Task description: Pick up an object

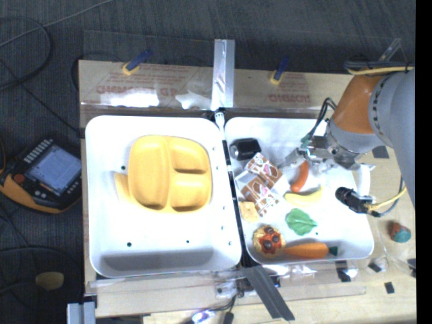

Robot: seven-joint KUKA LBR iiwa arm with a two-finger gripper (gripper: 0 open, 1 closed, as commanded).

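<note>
From my remote seat I see the grey arm with its orange band [354,110] reaching in from three o'clock, and its two-finger gripper [312,155] sits low over the upper middle of the right white bin [351,238]. I cannot tell how it is set or whether it has hold of anything — the wrist body hides that. Just below the gripper, at about seven o'clock from it, lies a small red-orange chilli-shaped toy [301,175], apparently touching or nearly touching the tool. A yellow banana-like piece [303,194] lies just under the chilli, and a green leaf-shaped piece [300,221] sits at six o'clock from that. Along the bin's six o'clock edge rests a long orange carrot [305,250] beside a round brown-and-red toy [268,239]. The left white bin [101,248] carries a yellow divided plastic tray [169,172] — well apart from the arm.
</note>
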